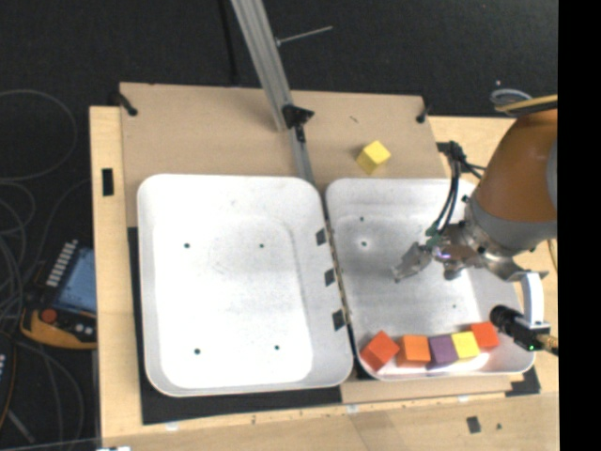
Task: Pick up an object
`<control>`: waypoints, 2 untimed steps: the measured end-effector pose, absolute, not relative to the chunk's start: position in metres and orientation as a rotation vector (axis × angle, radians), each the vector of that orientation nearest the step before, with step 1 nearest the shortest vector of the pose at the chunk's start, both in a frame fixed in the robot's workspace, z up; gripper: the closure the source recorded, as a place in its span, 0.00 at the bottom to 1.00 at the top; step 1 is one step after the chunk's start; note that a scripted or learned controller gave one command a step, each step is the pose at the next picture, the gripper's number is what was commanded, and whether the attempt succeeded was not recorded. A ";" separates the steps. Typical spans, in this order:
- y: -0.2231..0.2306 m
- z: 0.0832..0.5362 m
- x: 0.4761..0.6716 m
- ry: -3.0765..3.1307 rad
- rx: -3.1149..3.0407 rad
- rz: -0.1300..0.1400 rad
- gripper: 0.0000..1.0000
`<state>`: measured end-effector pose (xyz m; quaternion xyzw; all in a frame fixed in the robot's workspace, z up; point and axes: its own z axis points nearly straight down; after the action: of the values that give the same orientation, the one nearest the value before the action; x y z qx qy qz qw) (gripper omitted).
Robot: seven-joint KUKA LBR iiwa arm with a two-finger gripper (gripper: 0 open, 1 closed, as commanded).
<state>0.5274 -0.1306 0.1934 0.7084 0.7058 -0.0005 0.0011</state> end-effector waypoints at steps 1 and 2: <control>-0.143 0.155 0.527 2.219 2.226 -0.005 0.00; -0.076 0.199 0.493 2.229 2.213 0.006 0.00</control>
<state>0.4929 -0.0761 0.1985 0.7046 0.7096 0.0020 0.0002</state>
